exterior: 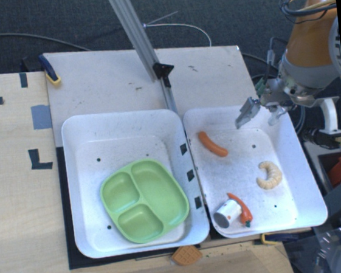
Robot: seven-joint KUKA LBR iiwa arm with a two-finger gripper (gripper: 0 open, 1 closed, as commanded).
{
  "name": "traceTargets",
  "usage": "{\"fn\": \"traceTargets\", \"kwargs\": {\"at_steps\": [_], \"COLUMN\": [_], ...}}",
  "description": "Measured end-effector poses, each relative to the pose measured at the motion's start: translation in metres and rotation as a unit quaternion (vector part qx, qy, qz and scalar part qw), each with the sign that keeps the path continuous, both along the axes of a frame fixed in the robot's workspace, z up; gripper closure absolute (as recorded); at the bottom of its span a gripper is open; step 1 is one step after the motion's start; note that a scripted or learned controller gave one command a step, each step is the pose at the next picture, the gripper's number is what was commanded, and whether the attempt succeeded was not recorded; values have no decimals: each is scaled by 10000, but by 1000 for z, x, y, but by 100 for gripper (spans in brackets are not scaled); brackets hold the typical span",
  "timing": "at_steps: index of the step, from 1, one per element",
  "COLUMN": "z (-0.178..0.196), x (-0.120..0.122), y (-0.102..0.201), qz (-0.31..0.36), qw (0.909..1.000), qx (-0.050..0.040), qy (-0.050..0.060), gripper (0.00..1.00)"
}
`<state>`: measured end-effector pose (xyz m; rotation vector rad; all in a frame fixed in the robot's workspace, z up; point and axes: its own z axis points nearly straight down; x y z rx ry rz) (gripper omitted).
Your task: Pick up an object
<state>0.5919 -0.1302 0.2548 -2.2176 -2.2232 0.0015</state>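
1. The gripper (259, 111) hung over the far right corner of the right bin (297, 149), fingers spread apart with nothing between them.
2. The sausage (212, 144) lay in that bin, near its far left part, to the gripper's left and a little nearer the camera; it looked the closest pick.
3. Its long axis ran diagonally, from the bin's far left corner toward the bin's middle.
4. The croissant (270, 175) sat near the bin's right wall, curled, well apart from the sausage.
5. A cup (227, 213) and carrot (242, 207) lay at the bin's near edge, seemingly touching, though the view was too coarse to be sure.
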Motion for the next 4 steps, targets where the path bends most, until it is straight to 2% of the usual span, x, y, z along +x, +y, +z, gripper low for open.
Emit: {"fn": "traceTargets", "kwargs": {"at_steps": [1,2,4], "z": [0,-47,-166], "x": [0,-7,-10], "y": [0,5,4], "qz": [-2,-4,-4], "qw": [10000,10000,10000], "qx": [1,-2,-3], "qy": [-1,22,19], "gripper": [0,0,0]}}
